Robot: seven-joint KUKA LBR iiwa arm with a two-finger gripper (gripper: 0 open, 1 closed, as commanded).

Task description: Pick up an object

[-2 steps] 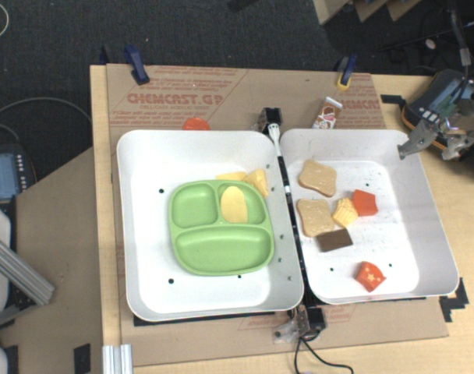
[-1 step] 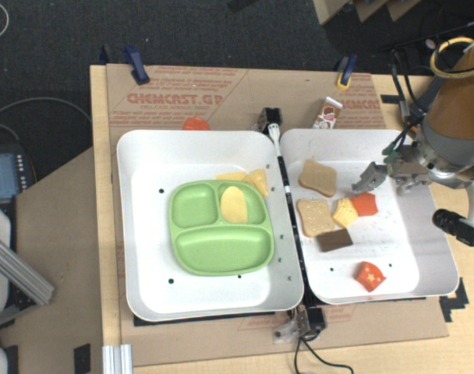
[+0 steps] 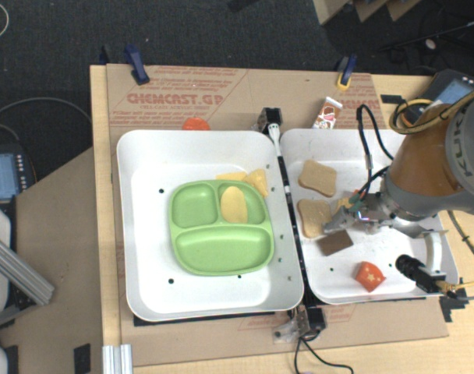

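Two bread slices, brown block, red piece crowd the right bin.
Gripper low over lower slice and block, touching or not unclear; fingers' state can't tell. Green tray in left bin.

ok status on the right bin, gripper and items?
Gripper low in right bin, over tan slice and brown piece. No visible grasp. Second slice and red item lie apart.
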